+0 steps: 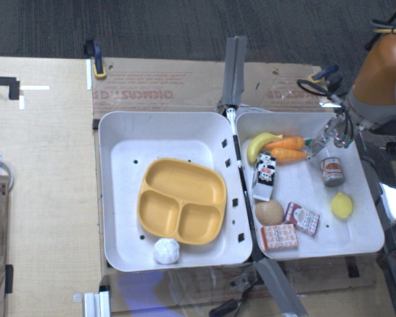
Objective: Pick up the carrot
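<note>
Right white bin [373,240] — pincer [319,144] at carrot [287,150], finger spread impossible to tell.

Banana [259,144] and milk carton [266,175] against carrot [288,149]; open floor rightward.

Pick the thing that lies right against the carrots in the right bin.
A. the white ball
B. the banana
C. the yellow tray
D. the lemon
B: the banana lies against the left ends of the carrots in the right bin, while the lemon sits apart near the right wall.
</note>
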